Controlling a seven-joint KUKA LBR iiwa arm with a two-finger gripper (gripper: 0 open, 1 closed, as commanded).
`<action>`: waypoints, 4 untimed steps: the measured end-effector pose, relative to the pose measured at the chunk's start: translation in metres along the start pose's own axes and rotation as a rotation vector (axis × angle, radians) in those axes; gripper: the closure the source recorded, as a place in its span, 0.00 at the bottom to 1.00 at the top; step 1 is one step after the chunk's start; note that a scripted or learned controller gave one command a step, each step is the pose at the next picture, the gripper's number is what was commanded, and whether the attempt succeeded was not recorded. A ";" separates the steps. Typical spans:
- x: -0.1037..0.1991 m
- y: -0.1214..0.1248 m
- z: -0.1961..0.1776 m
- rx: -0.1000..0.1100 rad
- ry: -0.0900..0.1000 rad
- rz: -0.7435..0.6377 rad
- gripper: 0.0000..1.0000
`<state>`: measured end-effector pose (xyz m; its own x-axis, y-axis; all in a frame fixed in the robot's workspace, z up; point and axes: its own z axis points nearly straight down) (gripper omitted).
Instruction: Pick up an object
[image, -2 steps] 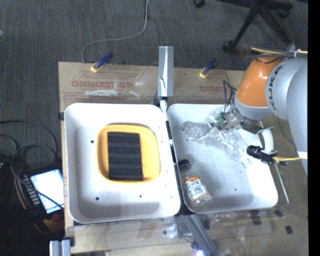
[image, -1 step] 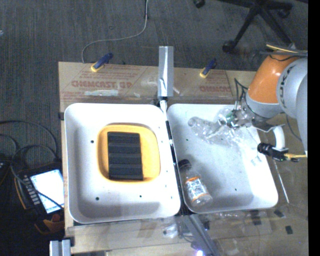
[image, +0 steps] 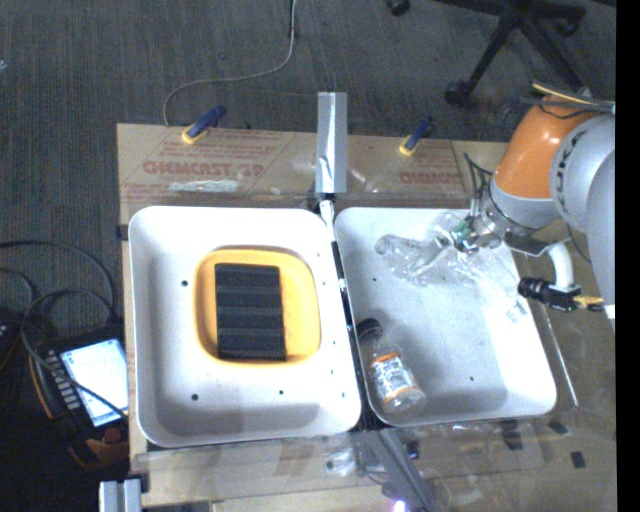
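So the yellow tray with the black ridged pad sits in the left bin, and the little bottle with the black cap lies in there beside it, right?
Not quite. The yellow tray with the black pad is in the left bin, but the bottle lies in the right bin, near its front left corner. The camera view shows this.

Both white bins (image: 160, 400) look matt smooth plastic — left one carries a yellow tray (image: 205, 300) with black ribbed foam-like insert (image: 248, 312), right one a clear glossy plastic bottle (image: 392, 378) — brown cardboard (image: 230, 165) underneath.
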<state>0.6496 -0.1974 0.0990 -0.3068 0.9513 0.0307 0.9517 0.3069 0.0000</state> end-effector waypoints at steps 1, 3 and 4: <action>-0.012 0.018 -0.053 -0.006 -0.027 0.135 0.00; -0.027 0.011 -0.117 0.002 -0.035 -0.163 0.00; 0.085 0.038 -0.037 0.005 -0.029 -0.363 0.00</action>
<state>0.6595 -0.1060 0.1390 -0.6249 0.7807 0.0016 0.7807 0.6249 0.0012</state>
